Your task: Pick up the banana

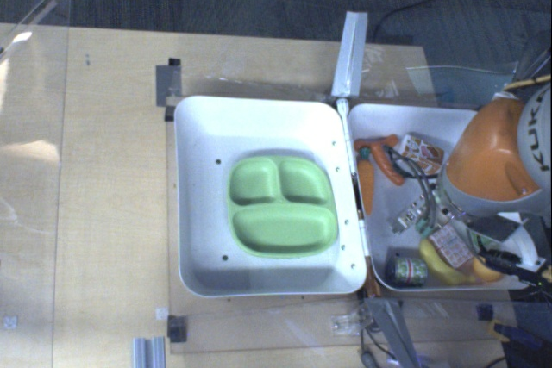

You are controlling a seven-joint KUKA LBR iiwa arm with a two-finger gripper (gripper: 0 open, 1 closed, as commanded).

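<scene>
Well, gripper (pixel 429 211) is hanging just above banana (pixel 442 261); can't tell if it's open. Banana's looking soft, light; grab its middle.

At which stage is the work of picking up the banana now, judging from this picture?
Done: the arm has reached over the right bin, close above the banana. In hand: the approach; the gripper sits low near the banana, and I cannot tell whether its fingers have it. Left: the lift, since the banana lies on the bin floor beside a can. The left bin holds a green tray.
</scene>
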